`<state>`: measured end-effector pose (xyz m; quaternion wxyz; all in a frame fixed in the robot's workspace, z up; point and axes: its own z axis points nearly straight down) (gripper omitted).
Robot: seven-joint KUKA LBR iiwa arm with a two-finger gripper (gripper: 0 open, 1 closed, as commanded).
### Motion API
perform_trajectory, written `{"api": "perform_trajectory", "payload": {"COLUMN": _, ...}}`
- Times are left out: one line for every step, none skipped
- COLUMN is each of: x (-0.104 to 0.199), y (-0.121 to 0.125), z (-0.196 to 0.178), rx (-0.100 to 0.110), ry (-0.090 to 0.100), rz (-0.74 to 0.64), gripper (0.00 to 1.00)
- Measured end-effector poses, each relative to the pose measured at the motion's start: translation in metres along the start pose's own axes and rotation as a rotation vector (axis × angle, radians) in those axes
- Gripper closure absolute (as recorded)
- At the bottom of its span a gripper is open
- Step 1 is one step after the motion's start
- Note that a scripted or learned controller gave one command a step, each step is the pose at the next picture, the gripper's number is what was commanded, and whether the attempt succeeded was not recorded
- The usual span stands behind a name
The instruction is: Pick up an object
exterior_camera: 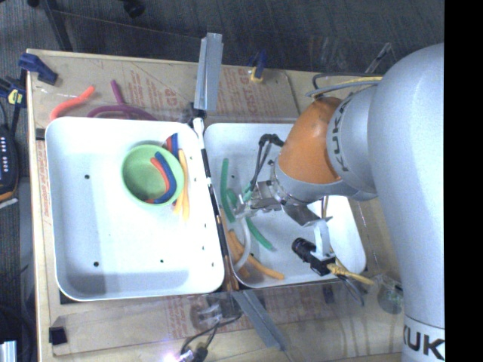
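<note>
- Pale wooden desk (pixel 151 313) fills the lower frame, its matt surface printed with faint red marks.
- Two shallow bins of smooth white plastic with rounded corners sit side by side on it: the left bin (pixel 68 217) at centre left, the right bin (pixel 349 240) at centre right.
- At the bottom of the right bin lie thin, bent orange strips (pixel 263 268).
- Just above them are the green strips (pixel 225 181), slim and flexible. One stands along the bin's left wall and another slants below the claw.
- The claw (pixel 251 200) is low in the right bin's middle, metallic and close beside the green strips. I cannot tell whether it is spread or pressed together, nor whether it touches or grips anything.
- The grey arm enters from the right, with its glossy orange band (pixel 309 153) above the claw.
- In the left bin's upper half sits a round green bowl (pixel 143 173) with curved blue, red and yellow strips (pixel 172 173) over its right rim.
- Beyond the left bin, at the upper left, an orange strip (pixel 73 102) and a purple tube (pixel 121 111) lie on the desk.
- Farthest off is dark ribbed carpet (pixel 287 13).
</note>
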<state>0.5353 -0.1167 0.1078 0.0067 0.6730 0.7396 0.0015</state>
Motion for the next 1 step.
{"api": "perform_trajectory", "payload": {"x": 0.0497, "y": 0.0398, "z": -0.1121, "rx": 0.012, "ry": 0.009, "rz": -0.104, "gripper": 1.00}}
